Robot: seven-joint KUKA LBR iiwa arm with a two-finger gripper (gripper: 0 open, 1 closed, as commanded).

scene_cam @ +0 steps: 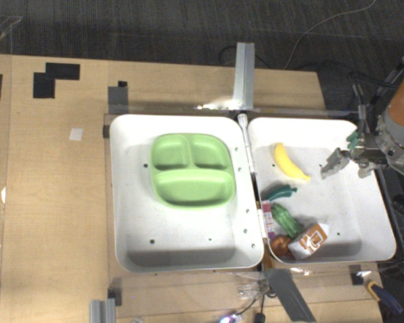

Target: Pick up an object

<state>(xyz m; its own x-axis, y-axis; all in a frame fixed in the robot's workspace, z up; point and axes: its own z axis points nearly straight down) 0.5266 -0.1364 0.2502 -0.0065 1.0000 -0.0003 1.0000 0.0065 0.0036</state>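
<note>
In the right bin (pixel 363 207) lie a yellow banana (pixel 289 163), a dark green piece (pixel 280 192), a green vegetable (pixel 285 220), and a white and orange packet (pixel 309 240) over a brown item (pixel 279 245). My gripper (pixel 349 164) hangs over the right part of that bin, to the right of the banana and apart from it. Its fingers (pixel 334 163) are spread, with nothing between them.
The left bin (pixel 131 200) holds a green divided plate (pixel 191 168). A metal divider rail (pixel 250 173) runs between the bins, and a grey post (pixel 245 73) stands behind them. The arm enters from the right edge.
</note>
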